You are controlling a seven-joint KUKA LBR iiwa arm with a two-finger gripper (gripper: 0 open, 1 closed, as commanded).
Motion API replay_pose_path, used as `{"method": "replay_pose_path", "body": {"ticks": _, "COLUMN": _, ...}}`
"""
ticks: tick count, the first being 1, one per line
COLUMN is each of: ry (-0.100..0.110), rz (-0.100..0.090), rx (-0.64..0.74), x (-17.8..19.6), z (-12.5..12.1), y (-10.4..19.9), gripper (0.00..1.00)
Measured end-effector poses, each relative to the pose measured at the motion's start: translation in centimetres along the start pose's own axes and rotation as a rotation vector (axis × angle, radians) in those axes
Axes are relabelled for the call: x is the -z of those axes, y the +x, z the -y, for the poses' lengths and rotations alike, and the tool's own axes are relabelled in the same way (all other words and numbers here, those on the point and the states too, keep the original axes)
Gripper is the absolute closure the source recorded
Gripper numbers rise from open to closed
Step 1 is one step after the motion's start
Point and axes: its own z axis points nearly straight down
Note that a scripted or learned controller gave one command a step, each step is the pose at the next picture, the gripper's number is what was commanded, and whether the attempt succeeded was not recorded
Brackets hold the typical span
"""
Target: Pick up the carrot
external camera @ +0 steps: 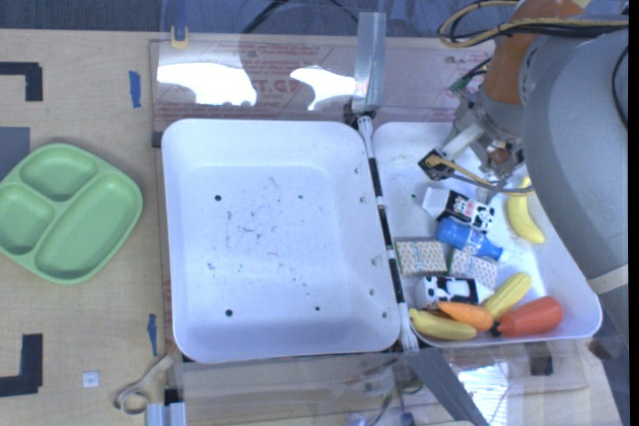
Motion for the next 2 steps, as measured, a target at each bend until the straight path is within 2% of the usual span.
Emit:
{"method": "replay_pose_path", "body": {"ticks": 1, "ry": -0.003, "rz": -0.016, "rx": 0.007, "x": 1.0, "z": 0.4, "y": 0.7, "gripper": 1.0}}
{"method": "replay_pose_path", "body": {"ticks": 2, "ry": 0.003, "rz": -0.02, "rx": -0.316, "x": 6.8, "z": -2.2, "y": -4.4, "gripper": 1.0}}
